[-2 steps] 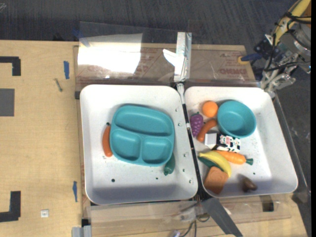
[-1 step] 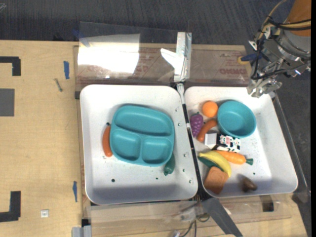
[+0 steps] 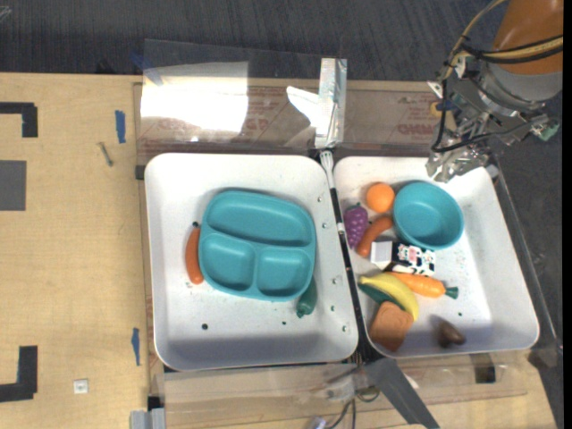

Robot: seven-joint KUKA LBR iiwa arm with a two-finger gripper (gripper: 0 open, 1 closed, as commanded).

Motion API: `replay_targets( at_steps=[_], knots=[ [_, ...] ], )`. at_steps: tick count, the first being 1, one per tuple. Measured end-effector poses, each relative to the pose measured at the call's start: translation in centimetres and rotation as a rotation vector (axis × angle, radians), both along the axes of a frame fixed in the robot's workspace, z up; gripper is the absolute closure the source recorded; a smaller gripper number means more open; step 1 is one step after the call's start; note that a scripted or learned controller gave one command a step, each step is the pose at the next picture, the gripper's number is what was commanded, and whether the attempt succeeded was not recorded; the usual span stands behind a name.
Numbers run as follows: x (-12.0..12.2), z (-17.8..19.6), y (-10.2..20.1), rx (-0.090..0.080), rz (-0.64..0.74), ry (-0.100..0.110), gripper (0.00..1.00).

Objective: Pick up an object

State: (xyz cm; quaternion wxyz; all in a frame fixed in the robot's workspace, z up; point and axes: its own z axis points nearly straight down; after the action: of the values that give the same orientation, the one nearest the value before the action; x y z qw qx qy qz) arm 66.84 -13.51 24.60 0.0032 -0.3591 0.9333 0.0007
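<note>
Camera view shows 2 bins. The gripper [image 3: 458, 162] hangs over the far rim of the right bin [image 3: 509, 266], just beyond the bowl [image 3: 428, 213]; whether it is parted or closed I cannot tell, and nothing sits in it. A likely target is the carrot [image 3: 420, 285], lying mid-bin across the banana [image 3: 391, 290], its long axis running left to right, green top pointing right. To grasp it well, I judge the arm should come nearer, descend at its middle and close across the short width, clear of the banana and the cow toy [image 3: 414, 257]. The left bin [image 3: 170, 239] holds a tray [image 3: 256, 244].
</note>
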Motion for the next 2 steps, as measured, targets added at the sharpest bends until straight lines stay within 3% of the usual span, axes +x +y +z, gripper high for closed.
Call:
replay_targets(
  at_steps=[1, 2],
  knots=[
    [0.0, -3.3, 2.3, 0.0, -0.024, 0.002, 1.0],
    [0.0, -3.4, 6.3, 0.0, -0.004, -0.001, 1.0]
  ],
)
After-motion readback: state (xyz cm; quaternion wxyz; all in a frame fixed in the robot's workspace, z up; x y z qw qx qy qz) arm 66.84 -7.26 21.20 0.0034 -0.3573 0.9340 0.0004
